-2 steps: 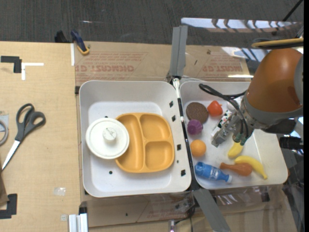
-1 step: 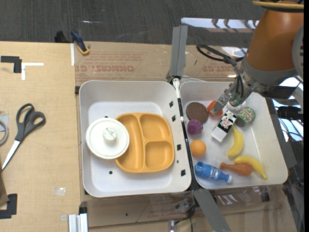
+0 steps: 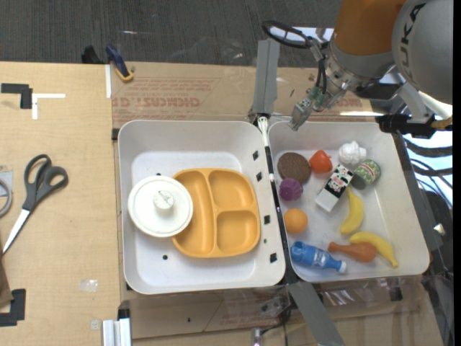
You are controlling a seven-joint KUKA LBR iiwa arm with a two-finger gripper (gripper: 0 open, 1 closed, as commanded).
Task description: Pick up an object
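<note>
Where the right bin (image 3: 413,215) comes closest to the camera, a blue plastic bottle (image 3: 317,258) lies on its side beside an orange toy carrot (image 3: 354,251) and a yellow banana (image 3: 377,246). Slightly farther in sit an orange ball (image 3: 295,220), a second banana (image 3: 352,212) and a small white milk carton (image 3: 333,187). Beyond them are a purple ball (image 3: 290,189), a brown round piece (image 3: 293,166), a red-orange piece (image 3: 320,161), a green can (image 3: 367,173) and a white garlic-like piece (image 3: 351,152).

The left bin (image 3: 130,193) holds a yellow divided plate (image 3: 220,213) with a white lid (image 3: 160,205) overlapping its left edge.

Farthest back, the gripper (image 3: 305,111) hangs above the right bin's rear left corner, clear of every object; whether its jaws are spread or pressed together cannot be made out. Scissors (image 3: 32,189) lie on the bench (image 3: 57,143) at far left.
</note>
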